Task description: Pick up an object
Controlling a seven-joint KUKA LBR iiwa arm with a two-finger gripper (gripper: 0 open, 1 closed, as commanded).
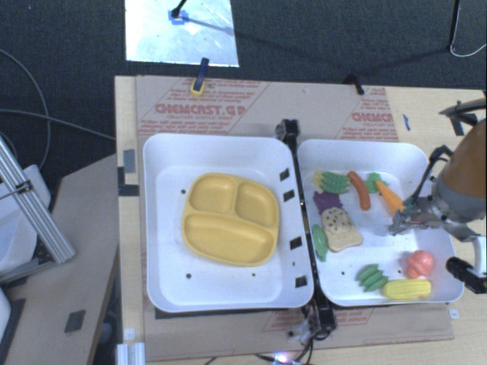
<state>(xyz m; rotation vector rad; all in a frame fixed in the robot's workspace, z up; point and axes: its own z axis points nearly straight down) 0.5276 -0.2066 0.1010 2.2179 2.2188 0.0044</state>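
The right bin (411, 154) holds several toy foods. Near its back lie a green pea pod (333, 181), a red sausage (360, 190) and an orange carrot (389, 196). Purple grapes (328, 201), a speckled bread slice (339, 230) and a thin green bean (319, 242) lie at its left. Along the front are a green vegetable (371, 277), yellow corn (407, 288) and a pink fruit (419, 263). My gripper (401, 223) hangs low over the bin's right middle, just in front of the carrot's tip, with no object visibly in it.
The left bin (163, 226) carries a yellow divided plate (230, 218). The grey arm with its orange band (466, 175) comes in over the right bin's right wall. A black clip strip (297, 204) runs between the bins.
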